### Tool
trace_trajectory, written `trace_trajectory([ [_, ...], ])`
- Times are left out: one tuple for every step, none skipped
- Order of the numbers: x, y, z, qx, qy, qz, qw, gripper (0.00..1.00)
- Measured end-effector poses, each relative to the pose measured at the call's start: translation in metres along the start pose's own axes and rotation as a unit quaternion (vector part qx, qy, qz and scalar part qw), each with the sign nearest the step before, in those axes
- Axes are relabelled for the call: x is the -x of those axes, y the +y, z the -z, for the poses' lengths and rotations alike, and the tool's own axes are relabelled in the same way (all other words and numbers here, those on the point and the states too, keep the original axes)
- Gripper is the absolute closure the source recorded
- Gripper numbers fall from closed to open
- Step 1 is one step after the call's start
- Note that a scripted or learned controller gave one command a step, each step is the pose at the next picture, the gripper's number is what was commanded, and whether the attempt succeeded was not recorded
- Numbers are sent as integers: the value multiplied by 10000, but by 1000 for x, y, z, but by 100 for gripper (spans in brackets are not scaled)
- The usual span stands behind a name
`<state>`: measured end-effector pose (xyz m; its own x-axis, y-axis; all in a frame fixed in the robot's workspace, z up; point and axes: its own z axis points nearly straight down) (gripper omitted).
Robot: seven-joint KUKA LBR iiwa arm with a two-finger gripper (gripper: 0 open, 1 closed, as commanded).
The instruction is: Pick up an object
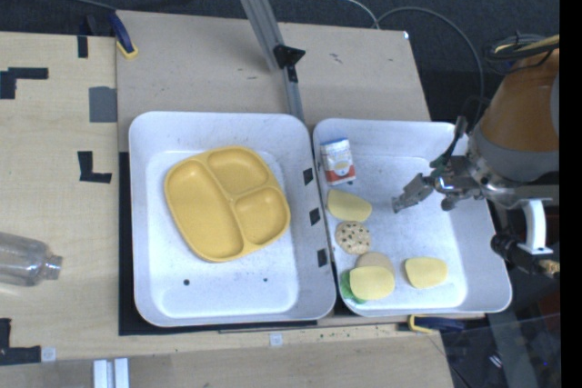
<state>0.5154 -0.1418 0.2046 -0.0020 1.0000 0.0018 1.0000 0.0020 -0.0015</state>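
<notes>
Even, diffuse light, faint shadows, slightly soft focus throughout.

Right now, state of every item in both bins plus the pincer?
yellow divided plate: flat in left bin, compartments bare
small carton: lying in right bin, top left
yellow piece: resting below the carton
cookie: flat, beside it
sandwich-like piece: at the front wall
yellow piece at right: lying apart
pincer: over right bin, holding nothing
</notes>
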Motion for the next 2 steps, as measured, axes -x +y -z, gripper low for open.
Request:
trace_trajectory([
  [-1, 0, 10, -2, 9, 13, 10000, 100],
  [-52, 91, -28, 3, 0, 28, 10000, 100],
])
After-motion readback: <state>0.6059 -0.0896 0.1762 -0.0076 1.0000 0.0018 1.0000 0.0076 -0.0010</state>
